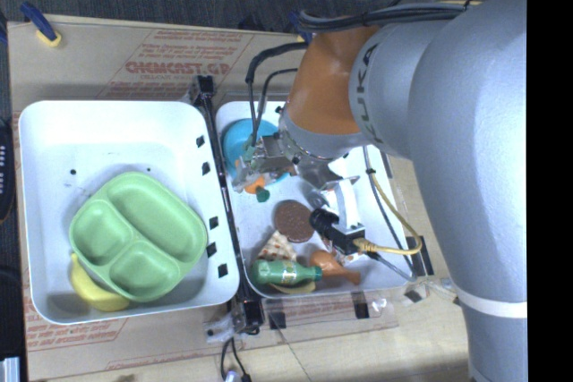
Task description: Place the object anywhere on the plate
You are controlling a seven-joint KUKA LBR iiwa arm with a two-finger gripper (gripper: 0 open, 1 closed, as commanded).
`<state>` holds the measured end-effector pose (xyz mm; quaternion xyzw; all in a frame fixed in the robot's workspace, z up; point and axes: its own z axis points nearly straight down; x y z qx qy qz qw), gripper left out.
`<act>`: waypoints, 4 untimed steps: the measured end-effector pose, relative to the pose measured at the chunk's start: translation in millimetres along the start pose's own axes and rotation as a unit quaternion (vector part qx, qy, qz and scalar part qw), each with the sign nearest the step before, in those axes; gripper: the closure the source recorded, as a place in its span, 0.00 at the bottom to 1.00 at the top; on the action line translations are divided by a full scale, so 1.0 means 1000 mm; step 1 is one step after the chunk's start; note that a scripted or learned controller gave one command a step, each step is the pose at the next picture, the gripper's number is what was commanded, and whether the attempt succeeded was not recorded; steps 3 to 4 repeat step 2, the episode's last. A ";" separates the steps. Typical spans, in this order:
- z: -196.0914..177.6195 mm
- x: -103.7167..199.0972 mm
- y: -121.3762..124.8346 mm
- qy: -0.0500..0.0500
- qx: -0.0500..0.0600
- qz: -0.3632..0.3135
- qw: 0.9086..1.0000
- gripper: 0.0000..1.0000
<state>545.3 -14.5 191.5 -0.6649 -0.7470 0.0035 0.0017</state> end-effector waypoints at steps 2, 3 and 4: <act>-0.010 0.063 -0.011 0.000 0.003 -0.010 1.000 0.00; -0.010 0.063 -0.011 0.000 0.003 -0.010 1.000 0.00; -0.010 0.063 -0.011 0.000 0.003 -0.010 1.000 0.00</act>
